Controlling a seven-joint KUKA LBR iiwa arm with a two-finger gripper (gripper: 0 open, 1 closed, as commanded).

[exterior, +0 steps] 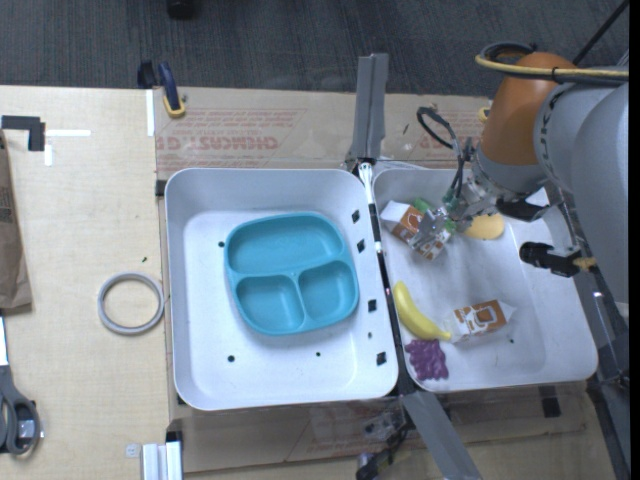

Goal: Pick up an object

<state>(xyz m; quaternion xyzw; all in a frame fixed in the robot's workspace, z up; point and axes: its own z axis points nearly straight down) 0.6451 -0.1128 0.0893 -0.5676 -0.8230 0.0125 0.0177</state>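
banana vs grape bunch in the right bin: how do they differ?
Colour: the banana is yellow; the grape bunch is purple.
Shape: the banana is one long curved piece; the grape bunch is a compact lumpy cluster.
Place: the banana lies along the right bin's left wall, about mid-bin; the grape bunch sits just below it, near the front left corner.
Shared: both lie in the right bin, apart from the gripper.

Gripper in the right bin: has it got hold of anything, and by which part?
Cannot be told. The gripper is low in the right bin, over the small orange-and-white packet beside the yellow fruit, but the contact is too small and cluttered to read.
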